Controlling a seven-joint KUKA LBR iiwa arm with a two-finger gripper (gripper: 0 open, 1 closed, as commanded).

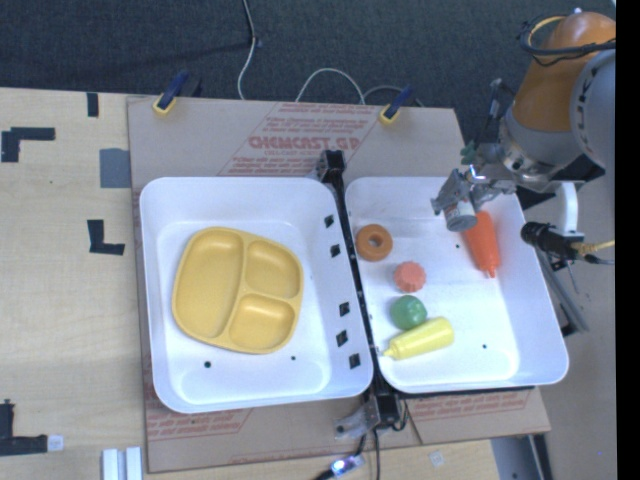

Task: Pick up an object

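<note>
The right bin [520, 363] holds an orange carrot [485, 245], a brown ring-shaped donut [374, 242], a pink round piece [409, 276], a green round piece [407, 311] and a yellow squash-like piece [421, 339]. My gripper [455, 208] hangs over the upper right part of this bin, just left of the carrot's top end. Nothing shows between its fingers. The grey arm with its orange band reaches in from the upper right.
The left bin [160, 268] holds a yellow divided plate [238, 289]. A black divider with clips runs between the two bins. Cables and two clamps lie along the cardboard's far edge. White floor of the right bin lies bare near its front right corner.
</note>
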